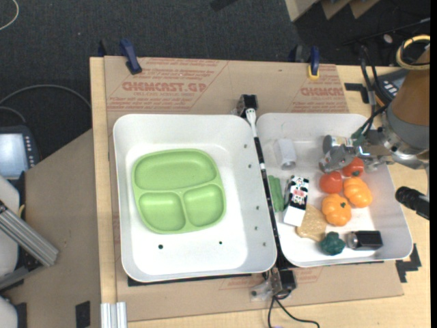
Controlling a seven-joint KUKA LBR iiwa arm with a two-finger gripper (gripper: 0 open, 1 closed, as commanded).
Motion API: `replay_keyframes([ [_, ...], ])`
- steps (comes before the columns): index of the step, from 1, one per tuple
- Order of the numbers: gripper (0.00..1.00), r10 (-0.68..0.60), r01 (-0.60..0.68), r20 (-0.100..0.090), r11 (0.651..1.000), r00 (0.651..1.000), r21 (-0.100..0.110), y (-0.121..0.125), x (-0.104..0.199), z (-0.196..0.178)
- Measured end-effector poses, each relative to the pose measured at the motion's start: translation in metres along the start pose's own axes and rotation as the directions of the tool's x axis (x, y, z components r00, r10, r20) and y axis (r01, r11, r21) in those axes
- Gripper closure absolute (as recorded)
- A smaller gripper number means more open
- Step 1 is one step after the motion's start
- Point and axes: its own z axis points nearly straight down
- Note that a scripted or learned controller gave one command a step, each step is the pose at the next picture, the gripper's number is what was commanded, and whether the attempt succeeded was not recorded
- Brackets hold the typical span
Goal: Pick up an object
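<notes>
My gripper hangs over the right bin, near its upper middle. Just beneath and beside it lie a red tomato and a second red piece. An orange fruit and a small orange pumpkin sit below those. Toward the bin's front are a teal lump and a black block. A cow-patterned carton rests on a tan cracker, with a green stick and a clear cup to the left.
The left bin holds a green divided plate. A black divider strip runs between the bins. The arm's grey body enters over the right rim. Blue clamps hold the board at the back.
</notes>
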Motion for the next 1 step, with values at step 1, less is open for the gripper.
replay_keyframes([
  [1,0.00,0.001,-0.001,0.004,1.000,1.000,-0.019,-0.0366,0.0420,0.0811],
])
